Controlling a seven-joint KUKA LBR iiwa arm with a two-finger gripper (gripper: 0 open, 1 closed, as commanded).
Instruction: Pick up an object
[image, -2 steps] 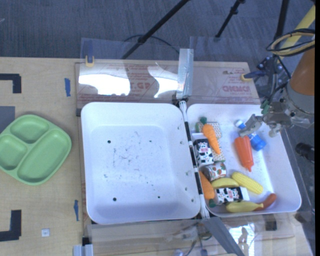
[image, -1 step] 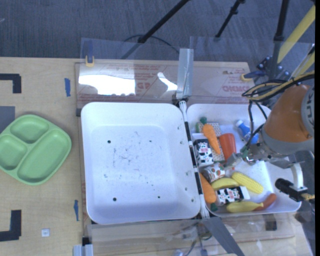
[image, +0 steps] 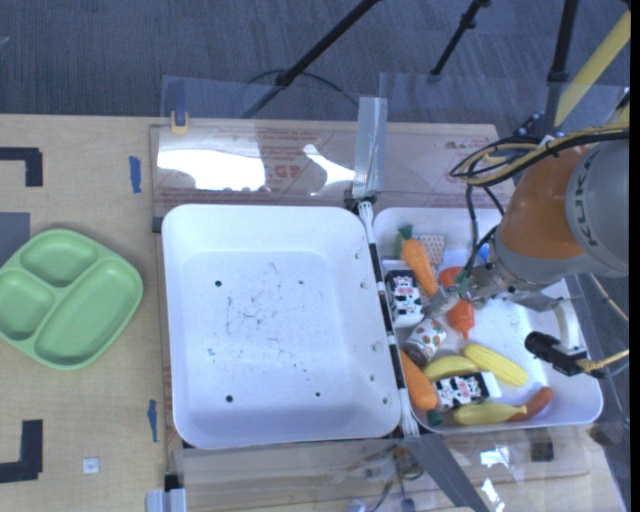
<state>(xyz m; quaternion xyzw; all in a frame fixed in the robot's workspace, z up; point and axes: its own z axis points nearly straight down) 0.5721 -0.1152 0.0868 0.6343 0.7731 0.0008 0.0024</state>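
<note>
A grey KUKA arm with an orange band above its wrist (image: 545, 215) reached in from the right over the right-hand shallow white bin (image: 585, 400), its pincer (image: 468, 290) lowered among a heap of toy food, apparently placed there to try for one of the pieces. Whether the pincer was spread or pressed together could not be told; the wrist housing and cables covered most of it, and nothing could be seen between its tips.

The candidates for picking all lay in that right bin, crowded toward its left wall: a long orange plastic carrot with a green top (image: 417, 262), a small red-orange round piece (image: 460, 317) just beside the pincer, a black-and-white patterned carton (image: 404, 296), a yellow plastic corn cob (image: 492, 364), a yellow banana-shaped toy (image: 490, 412) along the near rim, and a second orange carrot (image: 418, 384) against the divider. The left-hand white bin (image: 200, 240) sat alongside, touching the right one, likely the drop side. A green sectioned plastic plate (image: 68, 297) rested well apart on the wooden surface (image: 80, 420), playing no evident part.

The arm hid the far right of the bin, and several small pieces under it were too jumbled to identify.
</note>
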